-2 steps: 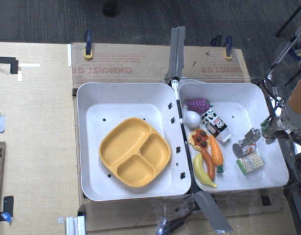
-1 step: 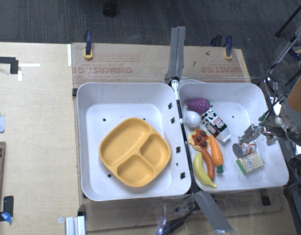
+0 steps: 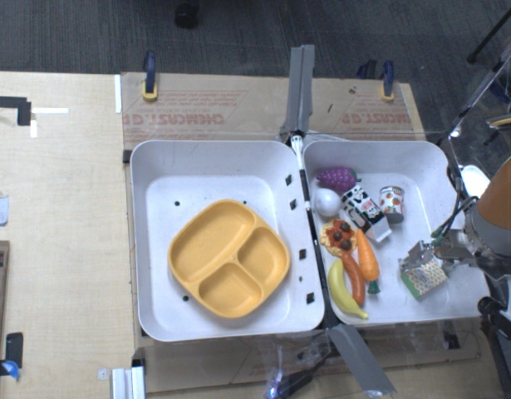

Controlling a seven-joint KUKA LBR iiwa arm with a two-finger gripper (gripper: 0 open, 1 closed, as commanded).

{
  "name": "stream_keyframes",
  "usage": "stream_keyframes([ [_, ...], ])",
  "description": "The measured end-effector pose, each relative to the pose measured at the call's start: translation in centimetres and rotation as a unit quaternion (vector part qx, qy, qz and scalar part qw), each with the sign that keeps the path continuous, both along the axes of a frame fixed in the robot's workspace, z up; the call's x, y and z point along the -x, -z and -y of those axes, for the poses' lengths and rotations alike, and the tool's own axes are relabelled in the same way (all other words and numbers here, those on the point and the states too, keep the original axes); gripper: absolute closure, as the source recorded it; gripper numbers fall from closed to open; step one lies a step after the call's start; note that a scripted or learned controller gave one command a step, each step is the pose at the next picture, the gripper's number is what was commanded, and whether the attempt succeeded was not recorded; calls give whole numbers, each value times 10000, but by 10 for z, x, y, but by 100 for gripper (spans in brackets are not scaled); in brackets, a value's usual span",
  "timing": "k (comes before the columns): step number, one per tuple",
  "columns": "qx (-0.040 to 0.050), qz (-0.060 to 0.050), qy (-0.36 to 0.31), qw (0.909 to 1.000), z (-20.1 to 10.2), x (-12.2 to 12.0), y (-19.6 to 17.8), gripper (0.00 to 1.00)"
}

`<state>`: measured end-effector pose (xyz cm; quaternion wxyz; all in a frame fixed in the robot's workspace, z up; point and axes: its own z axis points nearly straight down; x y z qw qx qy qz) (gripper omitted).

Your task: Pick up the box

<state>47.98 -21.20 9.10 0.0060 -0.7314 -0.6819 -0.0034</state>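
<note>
Camera view, from above the bench: two white bins side by side. Left bin (image 3: 147, 223) holds a yellow divided plate (image 3: 228, 258). Right bin (image 3: 429, 160) holds toy food along its left side: grapes (image 3: 336, 177), a white egg (image 3: 326, 201), a cow-patterned carton (image 3: 360, 206), a small can (image 3: 391, 202), a pizza slice (image 3: 339, 237), a carrot (image 3: 367, 258) and a banana (image 3: 342, 293). The arm enters from the right; its gripper (image 3: 428, 260) sits low in the right bin, directly at the box (image 3: 425, 278), a green-and-white carton near the bin's right side. Whether the claw is open, closed or gripping the box cannot be told.
</note>
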Motion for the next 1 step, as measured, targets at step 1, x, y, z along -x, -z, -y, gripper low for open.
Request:
stream_keyframes([
  [1,63,-10,1437,9896,-77,3,0,0],
])
